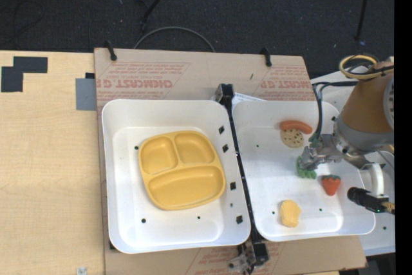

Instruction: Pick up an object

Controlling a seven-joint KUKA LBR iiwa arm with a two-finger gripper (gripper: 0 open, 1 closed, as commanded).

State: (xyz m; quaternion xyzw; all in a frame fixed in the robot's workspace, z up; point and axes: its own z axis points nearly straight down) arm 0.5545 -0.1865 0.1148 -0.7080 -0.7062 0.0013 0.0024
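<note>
We see the grey metal claw (311, 158) lowered into the right-hand shallow white bin (270, 228), sitting right on a small green toy piece (306, 169); whether it is clenched or released, we cannot tell. Close by lie a red strawberry-shaped toy (331, 184), a round speckled cookie toy (292, 136) touching an orange sausage-shaped toy (295, 126), and a yellow lumpy toy (290, 212) nearer the front. We judge the green piece light, stiff and somewhat slick plastic, best pinched across its narrow middle. The left-hand white bin (122, 228) holds a yellow divided plastic tray (182, 169).
</note>
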